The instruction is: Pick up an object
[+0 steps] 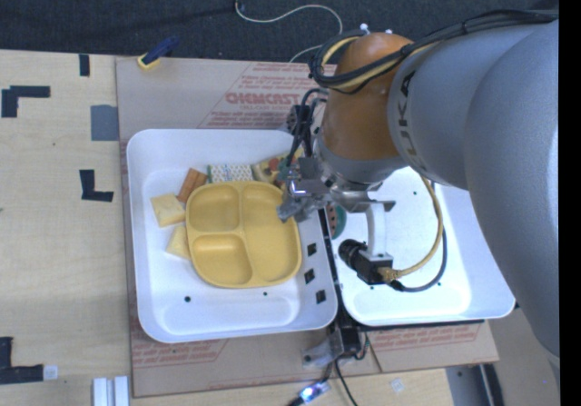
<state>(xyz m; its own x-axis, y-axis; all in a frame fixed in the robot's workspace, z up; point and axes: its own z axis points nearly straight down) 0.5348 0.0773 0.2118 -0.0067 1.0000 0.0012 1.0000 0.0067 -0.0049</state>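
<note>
The tool (304, 191) sits low over the inner edge of the left bin (145, 213), at about 3 o'clock from that bin's middle, just beside the ridge where the two bins meet. Its metal parts crowd together under the wrist, and whether it is wide, narrow or holding anything cannot be told from this angle.

Just beside the tool, toward 9 o'clock, lies a yellow divided plate (241, 236). It rests flat on the bin floor with its compartments facing up: two smaller ones at the 12 o'clock side and a larger one at the 6 o'clock side. Its long axis runs roughly from 11 o'clock to 5 o'clock. The plate's 2 o'clock corner is touching or very nearly touching the tool.

Around the plate's 9 to 12 o'clock rim, small things poke out: a tan cracker-like square (168, 210), an orange-brown stick (191, 184) and a speckled green and white piece (229, 173).

The orange band (359, 113) and the grey arm (490, 113) rise toward 2 o'clock, over the right bin (454, 291). A black and yellow cable (399, 277) loops above that bin. Both bins sit on a cardboard sheet (227, 95) on the bench (54, 259).
</note>
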